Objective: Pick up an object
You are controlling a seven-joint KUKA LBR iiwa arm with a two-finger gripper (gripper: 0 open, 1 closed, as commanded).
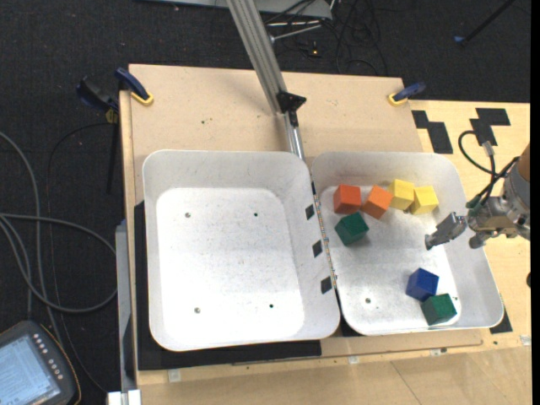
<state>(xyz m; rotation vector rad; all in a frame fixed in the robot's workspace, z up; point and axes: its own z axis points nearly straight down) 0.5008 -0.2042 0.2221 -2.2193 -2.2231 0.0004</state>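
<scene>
A pale wooden bench carries two shallow white plastic bins side by side. The left bin has a bare speckled floor. The right bin holds small cubes: along its far edge, touching in a row, sit a red-orange cube, an orange cube and two yellow cubes. A dark green cube rests just beside the red-orange one. Near the bin's near right corner, a blue cube touches another green cube. The grey two-finger tool hangs over the right bin's right edge, its fingers spread apart with nothing between them, well apart from every cube.
</scene>
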